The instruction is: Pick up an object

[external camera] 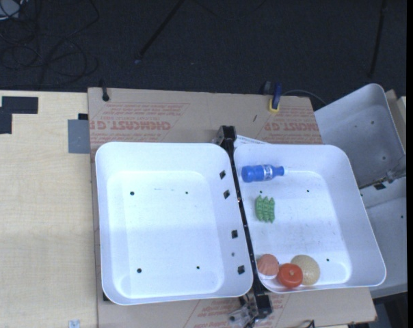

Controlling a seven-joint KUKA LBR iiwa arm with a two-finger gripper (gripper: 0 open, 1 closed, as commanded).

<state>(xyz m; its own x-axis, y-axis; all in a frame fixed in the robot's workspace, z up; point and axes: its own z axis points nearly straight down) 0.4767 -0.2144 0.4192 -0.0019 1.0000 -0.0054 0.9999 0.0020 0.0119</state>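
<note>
The right bin (343, 210) holds several small objects. A blue bottle (262, 173) lies on its side near the bin's back left corner, its cap pointing right. Just in front of it sits a small green knobbly piece (264, 209). Three round items are bunched at the front edge: a pink-orange one (267, 264), a red one (290, 275) and a pale beige ball (306, 268). They touch one another.
The left bin (111, 183) stands beside the right one, with a black clip strip (237, 210) along the shared wall. Both rest on cardboard (172, 118). A grey metal panel (360, 125) rises at the far right. Light wood bench (35, 210) lies to the left.
</note>
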